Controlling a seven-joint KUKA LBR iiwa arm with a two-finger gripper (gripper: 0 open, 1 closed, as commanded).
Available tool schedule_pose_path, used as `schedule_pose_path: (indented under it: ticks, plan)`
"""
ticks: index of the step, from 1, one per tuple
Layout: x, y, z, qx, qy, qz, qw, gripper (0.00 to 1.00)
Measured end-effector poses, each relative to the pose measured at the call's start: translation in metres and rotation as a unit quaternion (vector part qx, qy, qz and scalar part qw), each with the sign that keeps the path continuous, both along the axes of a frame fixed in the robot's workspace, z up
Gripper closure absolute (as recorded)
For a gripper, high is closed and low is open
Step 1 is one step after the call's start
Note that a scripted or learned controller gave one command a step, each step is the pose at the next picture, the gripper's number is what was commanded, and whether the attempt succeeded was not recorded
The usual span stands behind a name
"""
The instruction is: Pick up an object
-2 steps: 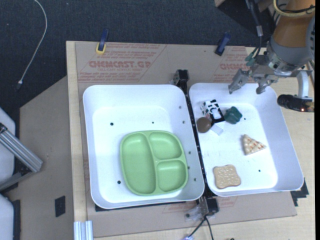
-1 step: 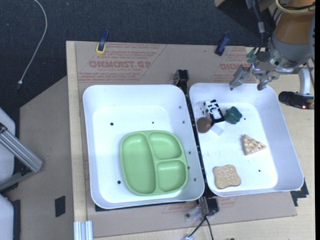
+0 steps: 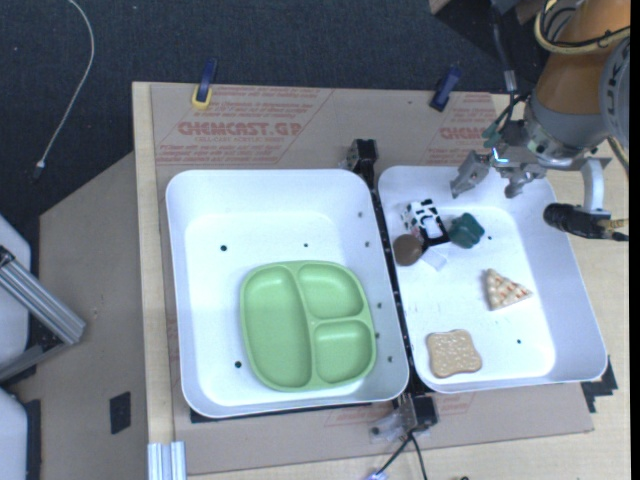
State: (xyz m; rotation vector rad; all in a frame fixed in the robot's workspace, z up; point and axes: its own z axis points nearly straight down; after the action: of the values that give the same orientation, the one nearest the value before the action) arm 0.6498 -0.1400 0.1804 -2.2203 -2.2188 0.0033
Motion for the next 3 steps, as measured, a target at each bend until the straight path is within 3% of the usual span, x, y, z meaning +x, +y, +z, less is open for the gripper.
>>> schedule_pose_path:
  ticks: [2, 3]
  plan:
    - [-0.007, -0.002, -0.075, -0.0008, -0.004, 0.000, 1.0000, 0.00]
    - [-0.007, -0.002, -0.067, -0.0008, -0.003, 0.000, 1.0000, 1.00]
